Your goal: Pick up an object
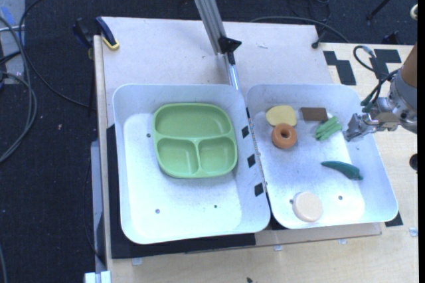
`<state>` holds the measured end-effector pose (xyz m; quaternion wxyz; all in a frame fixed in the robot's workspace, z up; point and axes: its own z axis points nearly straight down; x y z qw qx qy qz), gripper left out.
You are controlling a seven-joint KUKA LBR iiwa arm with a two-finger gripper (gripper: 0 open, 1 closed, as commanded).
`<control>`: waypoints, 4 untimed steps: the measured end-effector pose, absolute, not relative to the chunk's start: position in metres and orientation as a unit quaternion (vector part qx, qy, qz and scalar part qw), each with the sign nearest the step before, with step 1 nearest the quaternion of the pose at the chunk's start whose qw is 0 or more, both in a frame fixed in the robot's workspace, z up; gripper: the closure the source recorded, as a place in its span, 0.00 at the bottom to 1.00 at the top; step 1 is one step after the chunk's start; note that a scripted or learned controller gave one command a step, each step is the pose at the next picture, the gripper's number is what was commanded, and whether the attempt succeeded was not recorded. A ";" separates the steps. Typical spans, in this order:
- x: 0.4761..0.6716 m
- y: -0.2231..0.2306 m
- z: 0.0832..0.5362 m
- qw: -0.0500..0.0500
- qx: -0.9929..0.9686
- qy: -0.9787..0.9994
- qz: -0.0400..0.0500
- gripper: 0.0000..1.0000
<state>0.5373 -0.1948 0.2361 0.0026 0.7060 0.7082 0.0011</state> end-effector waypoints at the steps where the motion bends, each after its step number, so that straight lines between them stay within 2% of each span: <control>1: 0.538 -0.195 0.244 0.001 0.706 0.708 0.000 1.00; 2: 0.555 -0.138 0.235 0.000 0.705 0.709 0.000 1.00; 4: 0.555 -0.035 0.228 -0.001 0.705 0.710 0.000 1.00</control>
